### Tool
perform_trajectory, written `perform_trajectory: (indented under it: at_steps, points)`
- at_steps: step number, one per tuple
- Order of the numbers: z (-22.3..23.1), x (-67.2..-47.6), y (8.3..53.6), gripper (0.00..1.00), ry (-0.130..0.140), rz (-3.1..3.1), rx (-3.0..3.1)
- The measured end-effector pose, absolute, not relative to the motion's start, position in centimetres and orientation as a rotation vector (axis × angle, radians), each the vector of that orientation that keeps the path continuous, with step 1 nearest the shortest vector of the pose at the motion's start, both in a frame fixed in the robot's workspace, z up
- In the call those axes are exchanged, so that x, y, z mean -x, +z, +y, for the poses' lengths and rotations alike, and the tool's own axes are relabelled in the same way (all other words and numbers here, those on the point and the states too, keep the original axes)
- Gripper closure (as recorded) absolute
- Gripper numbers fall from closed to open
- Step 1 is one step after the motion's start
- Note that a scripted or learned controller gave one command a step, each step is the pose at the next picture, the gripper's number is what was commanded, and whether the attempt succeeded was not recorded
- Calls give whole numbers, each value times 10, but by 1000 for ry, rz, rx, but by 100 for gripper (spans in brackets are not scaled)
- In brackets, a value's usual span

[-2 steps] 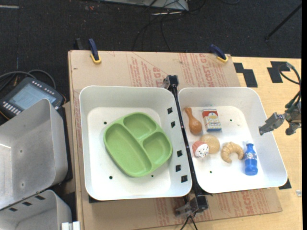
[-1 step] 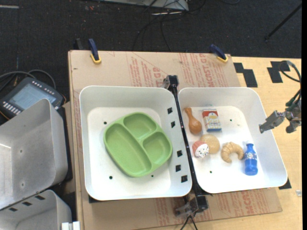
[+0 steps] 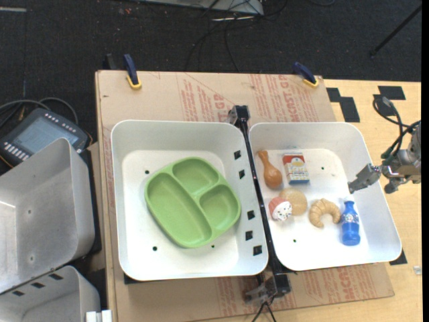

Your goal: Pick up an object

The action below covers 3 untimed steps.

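Five small things lie loose in the right bin (image 3: 375,247), likely scattered for picking: nearest our tool (image 3: 367,177) is the blue bottle (image 3: 349,223), beyond it the croissant (image 3: 325,212), then others. We cannot tell how the tool is set; it hangs at the bin's near wall, arm barely reaching in.

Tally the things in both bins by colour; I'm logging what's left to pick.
Green: 1, divided plate
Brown/tan: 3, wooden spoon, croissant, round bun
Blue: 1, bottle
Red and white: 2, small box, small round item
Total: 7
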State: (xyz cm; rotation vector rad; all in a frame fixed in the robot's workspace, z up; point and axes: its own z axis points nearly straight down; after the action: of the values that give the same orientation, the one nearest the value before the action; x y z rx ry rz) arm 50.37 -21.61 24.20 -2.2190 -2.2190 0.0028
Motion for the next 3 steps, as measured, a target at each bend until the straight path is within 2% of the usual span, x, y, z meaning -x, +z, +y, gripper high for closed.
perform_trajectory:
  at_steps: [1,2,3]
  points:
    - [-216,-502,199,0,3,-2217,2222]
    - [-210,-496,137,0,4,-2214,2220]
    - [-211,-498,151,100,0,-2220,2225]
